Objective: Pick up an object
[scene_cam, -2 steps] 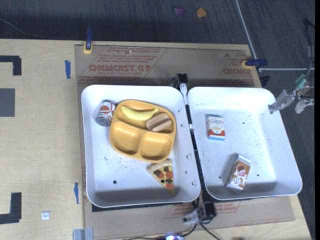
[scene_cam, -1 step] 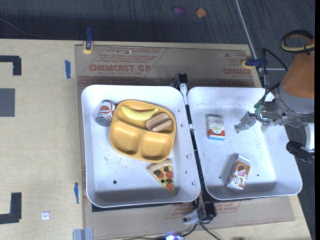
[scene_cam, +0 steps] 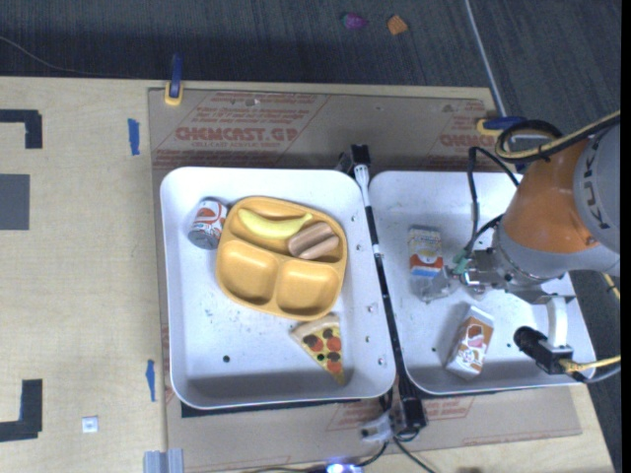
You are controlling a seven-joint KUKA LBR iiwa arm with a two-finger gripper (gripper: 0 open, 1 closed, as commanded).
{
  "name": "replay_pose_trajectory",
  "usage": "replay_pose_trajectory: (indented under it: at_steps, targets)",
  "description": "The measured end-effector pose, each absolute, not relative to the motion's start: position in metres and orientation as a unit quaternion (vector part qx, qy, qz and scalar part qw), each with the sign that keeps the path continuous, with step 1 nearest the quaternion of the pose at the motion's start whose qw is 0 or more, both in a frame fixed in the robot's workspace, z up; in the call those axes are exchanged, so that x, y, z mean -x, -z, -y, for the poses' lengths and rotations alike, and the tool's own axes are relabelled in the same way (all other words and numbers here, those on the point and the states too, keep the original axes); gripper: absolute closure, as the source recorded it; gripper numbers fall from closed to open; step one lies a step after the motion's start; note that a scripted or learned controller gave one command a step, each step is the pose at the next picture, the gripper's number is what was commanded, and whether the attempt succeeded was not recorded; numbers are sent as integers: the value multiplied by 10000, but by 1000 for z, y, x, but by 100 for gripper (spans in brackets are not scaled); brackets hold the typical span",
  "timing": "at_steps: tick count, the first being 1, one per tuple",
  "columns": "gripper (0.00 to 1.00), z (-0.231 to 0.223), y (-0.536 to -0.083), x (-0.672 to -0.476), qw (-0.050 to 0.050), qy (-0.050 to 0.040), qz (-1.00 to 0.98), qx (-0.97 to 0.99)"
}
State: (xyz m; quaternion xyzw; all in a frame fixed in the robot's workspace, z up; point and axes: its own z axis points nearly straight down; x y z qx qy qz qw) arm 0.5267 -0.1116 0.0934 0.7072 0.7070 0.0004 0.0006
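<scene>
The arm comes in from the right and bends over the right bin. Its gripper is low in the middle of this bin, just right of a small carton with a red and white label. The gripper is small and dark against the arm, so one cannot tell if it touches the carton or how it is set. No object is seen held in it.

A second carton, white and brown, lies tilted nearer in the same bin, apart from the first one. It is near the gripper but not under it. A black part of the arm with a yellow cable end sits near the right near corner of the bin.

In the left bin there is a yellow tray with three compartments. A banana and a sausage lie in the far compartment. A can lies on its side at the left of the tray, touching its edge. A pizza slice lies just near of the tray, toward the right wall.

Both bins rest on a cardboard sheet on the desk. A black strip runs between the two bins. The arm covers the far right part of the right bin, and the print on the cartons is too small to read.
</scene>
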Motion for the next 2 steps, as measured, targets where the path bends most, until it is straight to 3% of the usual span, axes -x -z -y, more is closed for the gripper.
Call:
replay_pose_trajectory:
  at_steps: [1, 2]
  targets:
    - [0, 100, -89, -507, 95, -41, -7068, -7074]
    - [0, 95, -90, -485, 97, -47, -7071, -7070]
